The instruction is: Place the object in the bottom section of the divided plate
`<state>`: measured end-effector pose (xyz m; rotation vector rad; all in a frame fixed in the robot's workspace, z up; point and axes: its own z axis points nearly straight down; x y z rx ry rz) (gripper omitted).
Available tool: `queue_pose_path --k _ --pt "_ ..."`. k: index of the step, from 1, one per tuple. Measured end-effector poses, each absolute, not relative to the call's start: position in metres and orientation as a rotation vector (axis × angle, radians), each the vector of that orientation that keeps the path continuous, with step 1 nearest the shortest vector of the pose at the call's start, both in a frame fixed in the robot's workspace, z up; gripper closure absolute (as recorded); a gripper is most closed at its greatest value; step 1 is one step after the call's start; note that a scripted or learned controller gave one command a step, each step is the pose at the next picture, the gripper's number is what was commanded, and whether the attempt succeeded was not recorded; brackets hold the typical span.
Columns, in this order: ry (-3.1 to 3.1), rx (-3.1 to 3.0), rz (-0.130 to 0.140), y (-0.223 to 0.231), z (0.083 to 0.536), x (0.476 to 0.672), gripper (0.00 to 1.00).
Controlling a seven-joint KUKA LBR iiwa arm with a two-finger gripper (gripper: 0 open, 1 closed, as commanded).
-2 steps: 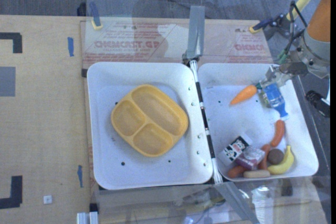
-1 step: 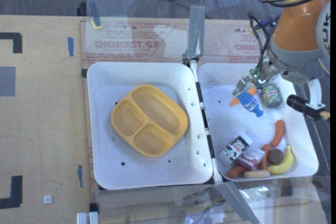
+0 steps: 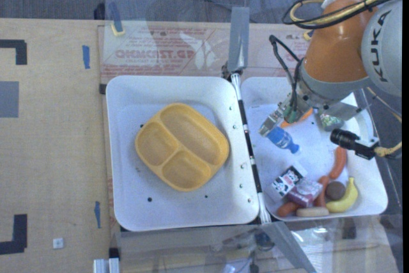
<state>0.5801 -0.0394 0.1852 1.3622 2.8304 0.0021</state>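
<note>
The gripper hangs over the right white bin, upper centre-right of frame. A small blue plastic bottle lies just below-right of it, long axis slanting down-right. Finger spacing cannot be told. The yellow divided plate sits left.

Arm enters from right, orange band above wrist, bent down; gripper low, angled twd left-near, far-right area.
</note>
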Motion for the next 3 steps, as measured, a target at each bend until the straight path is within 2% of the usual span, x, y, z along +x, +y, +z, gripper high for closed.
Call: queue_pose_path --k 1,2,3 --pt "2.929 1.123 0.004 0.011 0.261 0.541 1.00" --pt "2.900 1.208 0.002 0.111 0.233 0.546 1.00" --pt "2.899 1.209 0.002 0.110 0.233 0.546 0.00"
